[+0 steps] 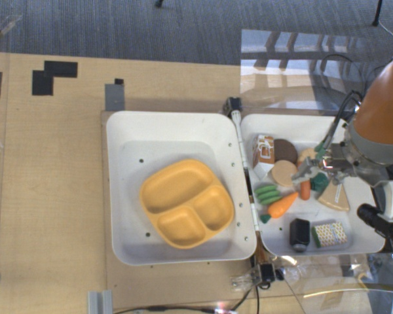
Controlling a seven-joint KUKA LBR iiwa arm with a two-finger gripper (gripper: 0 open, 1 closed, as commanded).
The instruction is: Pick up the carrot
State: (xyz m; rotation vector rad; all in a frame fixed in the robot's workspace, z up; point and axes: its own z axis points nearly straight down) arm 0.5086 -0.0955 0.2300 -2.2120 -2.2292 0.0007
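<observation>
The carrot (283,205) is orange with a small green top. It lies at a slant in the right bin (360,248), near that bin's left wall and just below a green pea pod (267,193). My gripper (316,171) hangs over the middle of the right bin, up and to the right of the carrot and apart from it. A small orange-red piece (305,190) and a teal piece (319,183) lie right under the gripper.
The right bin also holds a brown and white carton (264,150), a dark brown disc (287,150), a tan disc (283,173), a tan wedge (335,199), a black block (299,234) and a speckled block (330,233). A yellow divided plate (187,203) lies in the left bin (128,241).
</observation>
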